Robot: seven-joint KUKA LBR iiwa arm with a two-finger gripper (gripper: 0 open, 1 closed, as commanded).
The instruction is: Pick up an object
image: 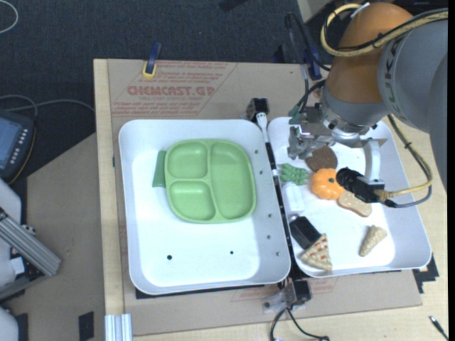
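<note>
Bins number two, both shallow and white, side by side on a cardboard sheet (178, 84); the left bin (129, 190) holds one green plate (211, 180) with three compartments, lying flat in its upper half, and a darker green edge shows at the plate's left side, though you cannot tell what it belongs to; two small dark specks sit on the bare floor below the plate. The right bin (407, 227) holds seven loose things, any of which could serve your task: one brown disc (323, 158), one green leafy toy (292, 172), one orange pumpkin-like ball (324, 184), one beige flat piece (355, 204), one black block (304, 228), one pizza slice (317, 253) and one pale cone (372, 240). You have the single gripper (307, 146) low over the upper left part of the right bin, right above the brown disc and near the leafy toy; the disc is partly hidden under it; the orange ball lies just below the disc, touching or nearly so. From this slant you cannot tell whether the gripper is open or closed, nor whether it grips anything. The pizza slice and black block lie close together at the bin's lower left; the cone lies apart at the lower right.
</note>
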